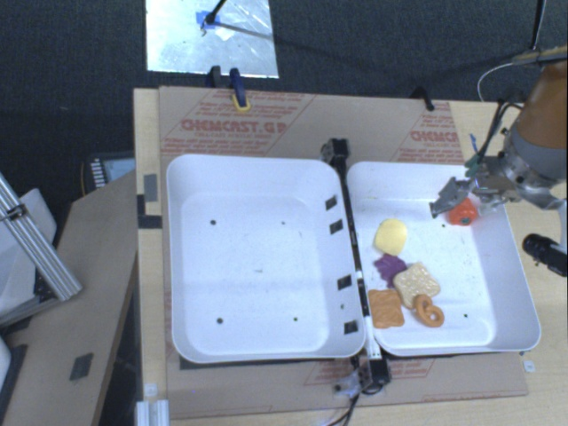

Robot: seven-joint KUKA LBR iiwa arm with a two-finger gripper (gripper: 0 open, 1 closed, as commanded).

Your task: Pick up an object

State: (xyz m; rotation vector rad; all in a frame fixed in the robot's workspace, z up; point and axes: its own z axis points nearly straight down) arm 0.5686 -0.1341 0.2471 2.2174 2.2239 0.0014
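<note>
My gripper (454, 201) hangs over the far right part of the right bin (497, 327). A small red-orange object (460, 214) sits right at its tip, partly covered by it; whether it is gripped or lying on the bin floor is unclear. Toward the bin's left and front lie a yellow rounded piece (391, 235), a purple piece (388, 266), a pale beige waffle-like piece (416, 282), a tan square cracker (385, 308) and a small brown pretzel-like ring (429, 311), clustered close together.
The left bin (257, 256) stands beside the right one, with a black clip-lined divider (346, 238) between them. Both rest on a cardboard sheet (293, 118). A shiny plate (211, 25) lies beyond the bench. A dark fitting (546, 251) sticks in at the right.
</note>
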